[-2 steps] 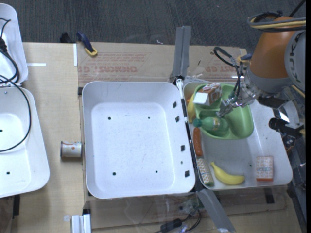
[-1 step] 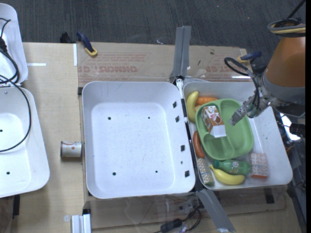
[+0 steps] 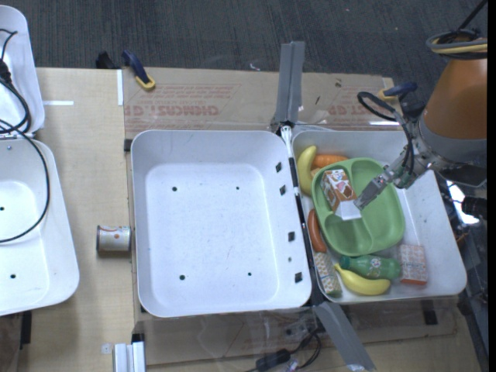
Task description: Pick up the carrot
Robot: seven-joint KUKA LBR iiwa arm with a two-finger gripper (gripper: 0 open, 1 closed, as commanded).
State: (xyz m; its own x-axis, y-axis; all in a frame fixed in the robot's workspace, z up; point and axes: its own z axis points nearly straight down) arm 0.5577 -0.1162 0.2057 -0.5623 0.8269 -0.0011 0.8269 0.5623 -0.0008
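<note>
Clutter fills the right bin (image 3: 438, 208), and the gripper (image 3: 366, 198) hangs low over the green bowl (image 3: 364, 227) in its middle, the arm slanting down from the right. Its fingers are too small and blurred here, so I cannot tell whether they are spread or closed, and nothing shows between them. Just left of the gripper, inside the bowl, lies a small carton (image 3: 338, 188). The carrot (image 3: 328, 160) lies beyond that, up and to the left of the gripper, wedged between the bowl's rim and the bin's back wall, with a banana (image 3: 305, 167) right beside it. Being tucked under the rim likely makes it awkward to reach from above. A second banana (image 3: 363, 284) and a green bottle (image 3: 370, 266) lie below the gripper near the front wall. The left bin (image 3: 155, 177) sits well away to the left on the bench (image 3: 77, 122)
</note>
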